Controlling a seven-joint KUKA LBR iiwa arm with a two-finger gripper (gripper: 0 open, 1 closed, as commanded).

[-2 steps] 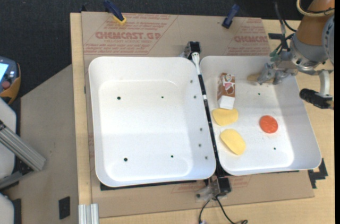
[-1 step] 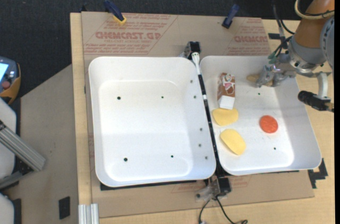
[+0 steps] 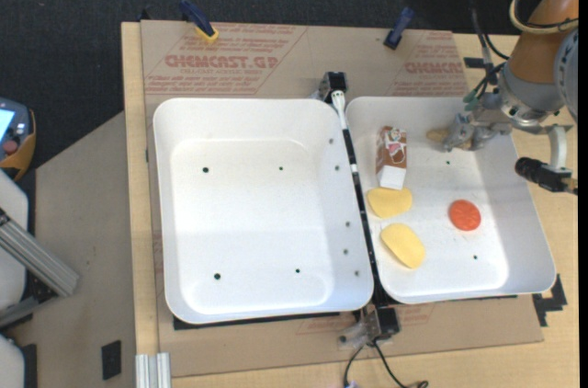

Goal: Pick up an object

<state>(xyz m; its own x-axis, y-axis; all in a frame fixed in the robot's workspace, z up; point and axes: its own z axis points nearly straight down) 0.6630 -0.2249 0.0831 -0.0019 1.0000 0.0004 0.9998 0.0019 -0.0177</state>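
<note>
Your pincer [image 3: 457, 136] sits low over the far part of the right bin [image 3: 514, 271], close to that bin's back wall, with the arm [image 3: 542, 55] coming in from the right edge. You cannot tell from this slant whether it is spread or pressed together; the tip is a small blur against the white floor, and something tan shows right at it that may be part of the tool or a small object, not clear which. Nothing can be read as held. All the candidates lie toward the camera and to the left of the pincer. Nearest is the brown and white packet [image 3: 392, 154], just beside the divider between the bins, its long axis running near-to-far, roughly parallel to that divider. Touching or almost touching the packet's near end is a yellow piece [image 3: 390, 202], and a second yellow piece [image 3: 403, 245] lies nearer still, tilted diagonally. The red round piece [image 3: 465, 216] sits alone, almost straight toward the camera from the pincer, well apart from the others. The left bin [image 3: 184, 221] holds no candidate. Judgement: the red piece is your cleanest target, needing mostly a pull toward the near side; the packet needs a leftward shift and a grip across its short side.
</note>
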